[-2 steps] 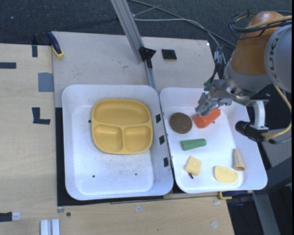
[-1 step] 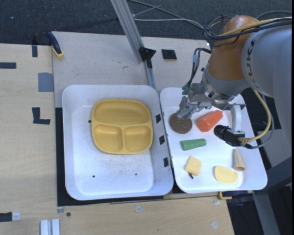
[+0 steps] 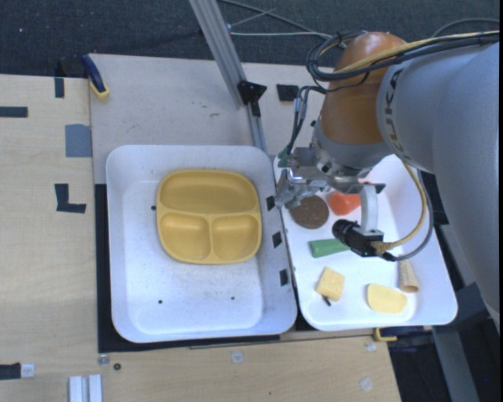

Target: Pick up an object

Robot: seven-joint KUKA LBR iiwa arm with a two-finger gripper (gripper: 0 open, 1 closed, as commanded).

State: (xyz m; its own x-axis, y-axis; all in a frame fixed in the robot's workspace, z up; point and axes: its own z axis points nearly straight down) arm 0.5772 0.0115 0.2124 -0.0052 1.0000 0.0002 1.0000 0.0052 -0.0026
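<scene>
My gripper (image 3: 299,188) hangs low over the far left part of the right bin (image 3: 432,308), under the orange-banded wrist. Just below it lies a round brown cookie-like disc (image 3: 311,214). The wrist partly hides a red-orange piece (image 3: 346,203) to the disc's right. Closer to the front lie a green stick (image 3: 325,247), a pale yellow wedge (image 3: 330,283), a yellow lump (image 3: 386,299) and a tan cone-shaped piece (image 3: 409,276). Nothing shows lifted off the bin floor.
The left bin (image 3: 130,291) holds a yellow divided plate (image 3: 210,215). A grey metal pole (image 3: 222,40) slants up from between the bins. A black cable unit (image 3: 358,239) on the arm hangs over the right bin's middle.
</scene>
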